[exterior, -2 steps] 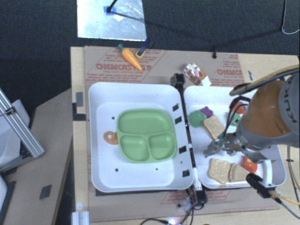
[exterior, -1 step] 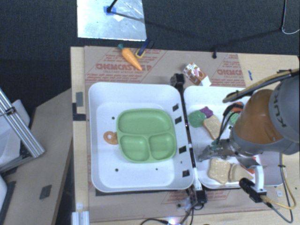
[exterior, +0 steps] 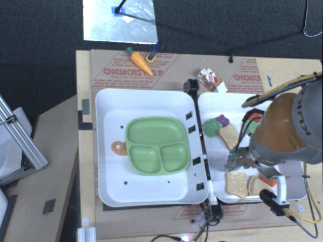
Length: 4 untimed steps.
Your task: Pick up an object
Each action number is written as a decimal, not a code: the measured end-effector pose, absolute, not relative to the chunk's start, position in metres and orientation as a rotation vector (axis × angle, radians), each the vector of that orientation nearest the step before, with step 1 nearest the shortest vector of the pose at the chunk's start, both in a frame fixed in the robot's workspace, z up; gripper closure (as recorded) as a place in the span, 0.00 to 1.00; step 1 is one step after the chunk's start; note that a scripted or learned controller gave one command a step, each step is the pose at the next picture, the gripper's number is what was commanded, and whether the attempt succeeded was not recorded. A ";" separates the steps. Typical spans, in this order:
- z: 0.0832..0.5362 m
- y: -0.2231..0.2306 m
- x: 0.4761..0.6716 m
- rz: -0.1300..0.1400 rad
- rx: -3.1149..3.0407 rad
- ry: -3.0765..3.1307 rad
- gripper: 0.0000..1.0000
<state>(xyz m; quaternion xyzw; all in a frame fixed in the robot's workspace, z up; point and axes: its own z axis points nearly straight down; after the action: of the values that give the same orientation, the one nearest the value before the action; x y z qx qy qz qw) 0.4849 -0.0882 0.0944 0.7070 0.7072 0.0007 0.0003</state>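
A cardboard-covered desk (exterior: 166, 67) on dark carpet bears two white bins. In the right bin (exterior: 237, 99), near its front edge, lie toast-like slices (exterior: 236, 183), with a cracker-like piece (exterior: 229, 136), a green item (exterior: 212, 128) and a purple one (exterior: 222, 119) toward the middle. The claw (exterior: 236, 159) hangs just above the slices; whether it is clenched cannot be told. The left bin (exterior: 108, 135) holds a green divided plate (exterior: 155, 145) and a small pretzel (exterior: 119, 148). A toy carrot (exterior: 141, 63) lies near the desk's far edge.

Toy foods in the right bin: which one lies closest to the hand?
The tan bread slice at the bin's near edge, just below the hand. The cracker, green piece and purple piece lie farther back.
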 end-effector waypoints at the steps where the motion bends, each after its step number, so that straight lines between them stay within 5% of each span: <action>1: 0.142 -0.083 0.480 0.005 2.213 2.224 1.00; 3: 0.227 -0.083 0.478 0.006 2.212 2.223 1.00; 4: 0.228 -0.079 0.535 0.006 2.210 2.225 1.00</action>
<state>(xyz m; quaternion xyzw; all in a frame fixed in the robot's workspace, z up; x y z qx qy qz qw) 0.5352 -0.0792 0.2279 0.7048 0.7094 0.0019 0.0026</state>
